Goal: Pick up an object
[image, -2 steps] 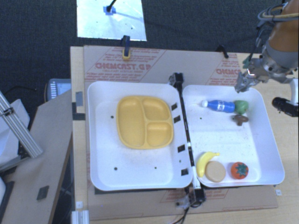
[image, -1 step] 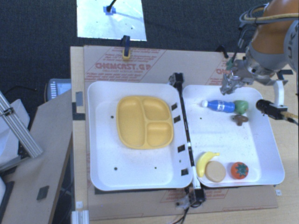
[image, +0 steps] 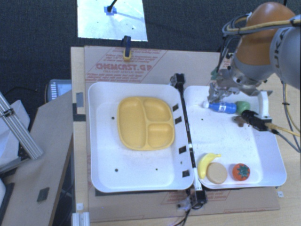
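One blue bottle [image: 222,108] lying flat in the right bin [image: 275,147], long axis across the bin, green piece [image: 243,107] at its far end. Gripper [image: 217,94] just above the bottle's near, capped end. Jaw state: cannot tell. Likely needs a short drop, straddling the bottle's width.

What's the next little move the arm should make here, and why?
Probably a short drop straight down: the gripper hovers just over the white-capped end of the blue bottle in the right bin, so lowering would likely bring its fingers around it.
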You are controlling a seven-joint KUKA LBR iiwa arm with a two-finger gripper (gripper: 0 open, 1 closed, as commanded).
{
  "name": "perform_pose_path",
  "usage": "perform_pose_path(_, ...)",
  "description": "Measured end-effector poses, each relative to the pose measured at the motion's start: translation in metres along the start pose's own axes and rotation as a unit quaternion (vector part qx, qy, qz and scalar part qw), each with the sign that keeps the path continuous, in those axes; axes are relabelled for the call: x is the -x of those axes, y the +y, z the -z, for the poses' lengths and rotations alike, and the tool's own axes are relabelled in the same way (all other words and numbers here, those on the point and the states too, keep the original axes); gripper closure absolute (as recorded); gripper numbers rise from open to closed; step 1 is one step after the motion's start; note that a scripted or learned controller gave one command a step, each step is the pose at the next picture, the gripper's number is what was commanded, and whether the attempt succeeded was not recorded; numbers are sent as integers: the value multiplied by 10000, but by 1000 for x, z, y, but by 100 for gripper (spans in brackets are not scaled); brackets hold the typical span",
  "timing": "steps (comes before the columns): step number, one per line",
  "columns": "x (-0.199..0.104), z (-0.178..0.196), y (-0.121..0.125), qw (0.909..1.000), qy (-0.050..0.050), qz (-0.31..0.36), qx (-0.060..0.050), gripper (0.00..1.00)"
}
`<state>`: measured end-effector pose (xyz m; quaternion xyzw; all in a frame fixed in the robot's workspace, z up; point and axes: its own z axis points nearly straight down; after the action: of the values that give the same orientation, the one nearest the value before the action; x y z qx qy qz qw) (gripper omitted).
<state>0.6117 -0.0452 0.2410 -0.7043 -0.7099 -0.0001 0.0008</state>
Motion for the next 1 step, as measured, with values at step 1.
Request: perform_pose_path(1, -53, 7, -19, 10000, 2, 7, 6, 100)
